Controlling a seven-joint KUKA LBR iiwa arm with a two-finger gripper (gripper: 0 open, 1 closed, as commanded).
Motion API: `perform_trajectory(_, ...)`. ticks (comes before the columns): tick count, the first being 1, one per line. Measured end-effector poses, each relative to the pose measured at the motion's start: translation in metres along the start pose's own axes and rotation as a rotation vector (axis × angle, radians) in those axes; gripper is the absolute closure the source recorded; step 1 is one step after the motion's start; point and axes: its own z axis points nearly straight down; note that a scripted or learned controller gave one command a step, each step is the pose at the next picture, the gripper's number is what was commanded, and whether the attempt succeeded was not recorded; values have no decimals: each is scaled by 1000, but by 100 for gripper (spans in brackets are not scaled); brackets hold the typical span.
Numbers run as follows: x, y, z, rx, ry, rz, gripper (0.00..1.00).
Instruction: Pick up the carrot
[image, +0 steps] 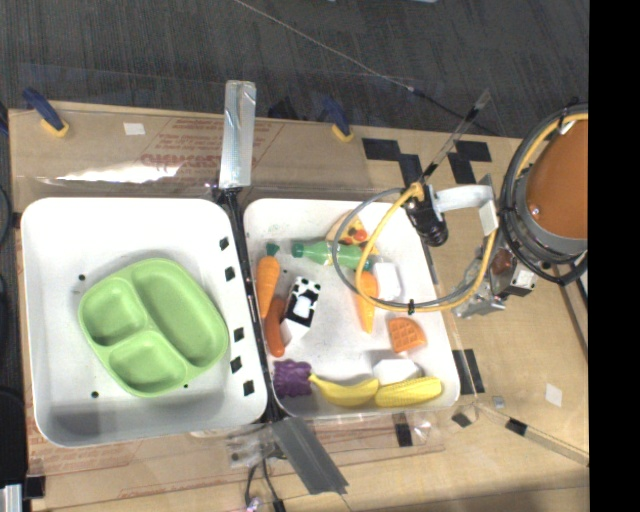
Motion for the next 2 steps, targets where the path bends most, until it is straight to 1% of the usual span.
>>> perform_trajectory(1,16,-3,-8,2,6,-31,100)
perform_trajectory(2,-1,0,-35,2,10,-32,100)
